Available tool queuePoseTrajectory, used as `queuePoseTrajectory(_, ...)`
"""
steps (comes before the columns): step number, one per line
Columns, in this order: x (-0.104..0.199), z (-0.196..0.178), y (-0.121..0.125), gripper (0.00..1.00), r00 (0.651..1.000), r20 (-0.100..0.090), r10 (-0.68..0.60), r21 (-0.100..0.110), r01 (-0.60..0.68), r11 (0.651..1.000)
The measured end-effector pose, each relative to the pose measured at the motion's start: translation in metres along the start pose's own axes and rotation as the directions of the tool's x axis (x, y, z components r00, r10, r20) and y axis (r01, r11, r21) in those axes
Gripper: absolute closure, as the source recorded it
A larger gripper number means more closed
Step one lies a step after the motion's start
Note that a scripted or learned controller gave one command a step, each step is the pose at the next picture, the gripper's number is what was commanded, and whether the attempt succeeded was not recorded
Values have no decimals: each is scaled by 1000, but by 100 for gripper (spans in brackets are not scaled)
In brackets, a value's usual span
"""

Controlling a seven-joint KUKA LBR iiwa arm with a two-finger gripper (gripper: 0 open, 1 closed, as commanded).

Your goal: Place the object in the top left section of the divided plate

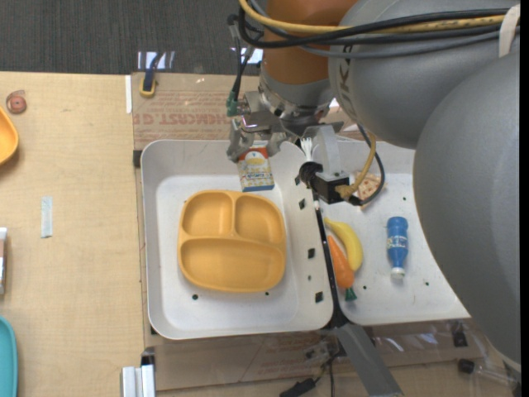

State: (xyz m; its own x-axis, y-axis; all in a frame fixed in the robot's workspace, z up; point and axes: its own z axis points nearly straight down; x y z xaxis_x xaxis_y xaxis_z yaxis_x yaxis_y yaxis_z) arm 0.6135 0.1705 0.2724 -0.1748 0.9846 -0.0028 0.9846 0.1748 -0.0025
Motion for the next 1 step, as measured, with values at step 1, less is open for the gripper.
queuePoseTrajectory(1,37,29,-18,100,999,0,37,2,-37,999)
